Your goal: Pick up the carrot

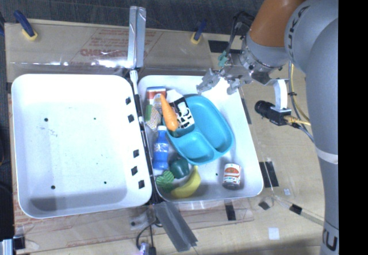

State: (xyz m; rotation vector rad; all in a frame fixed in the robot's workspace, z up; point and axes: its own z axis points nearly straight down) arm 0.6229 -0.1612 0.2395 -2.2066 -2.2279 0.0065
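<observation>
we see the tapered orange carrot [168,113] lying by the glossy blue bowl [204,130]; metal gripper [221,82] hovers above, jaws spread, holding nothing

The carrot [168,113] is orange. The bowl [204,130] is bright blue, the bottle [161,149] blue with a white cap, the banana [187,186] yellow. The can [232,176] carries a red-and-white label. Both bins [69,139] are white, the bench [75,41] tan.
</observation>
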